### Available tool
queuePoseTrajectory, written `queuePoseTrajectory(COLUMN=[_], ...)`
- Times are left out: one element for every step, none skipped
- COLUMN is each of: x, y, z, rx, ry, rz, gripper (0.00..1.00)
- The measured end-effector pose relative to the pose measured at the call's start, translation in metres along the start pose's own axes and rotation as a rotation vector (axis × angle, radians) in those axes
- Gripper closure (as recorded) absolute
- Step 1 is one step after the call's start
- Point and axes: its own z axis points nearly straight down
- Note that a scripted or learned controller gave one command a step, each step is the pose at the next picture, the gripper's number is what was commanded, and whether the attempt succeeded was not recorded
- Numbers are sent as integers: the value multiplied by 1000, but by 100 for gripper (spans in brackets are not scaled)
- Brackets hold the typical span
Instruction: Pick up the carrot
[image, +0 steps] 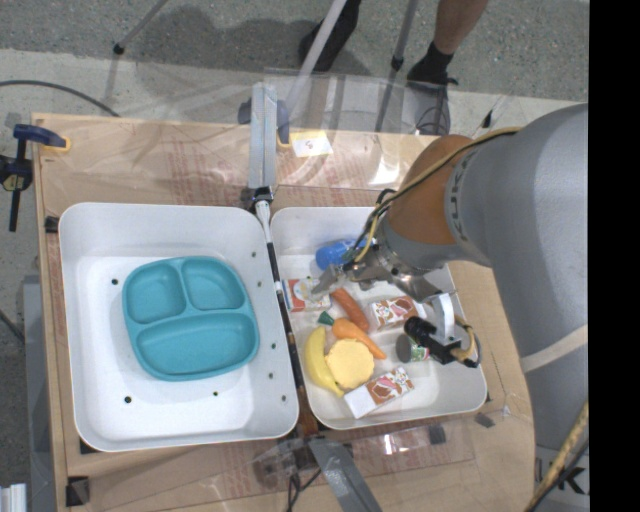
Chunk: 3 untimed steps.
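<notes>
Lying in the right white bin (455, 395), slim orange carrot (357, 335) just below the metal fingers (335, 278); fingers' spread impossible to tell. Reaching in from the right, bulky grey arm (520, 190) angling down-left over the bench (150, 160).

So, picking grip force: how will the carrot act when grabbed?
The carrot looks like smooth toy plastic, so probably stiff, light and slippery. Its tapered round shape may roll. It lies against the banana, so nudging could shift both.
</notes>
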Motion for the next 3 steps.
queuePoseTrajectory(x=[41,-4,39], y=[-57,-9,-85], z=[-27,9,-50], rx=[13,13,12], ry=[10,8,10], rz=[-160,-89,-155], gripper=[0,0,0])
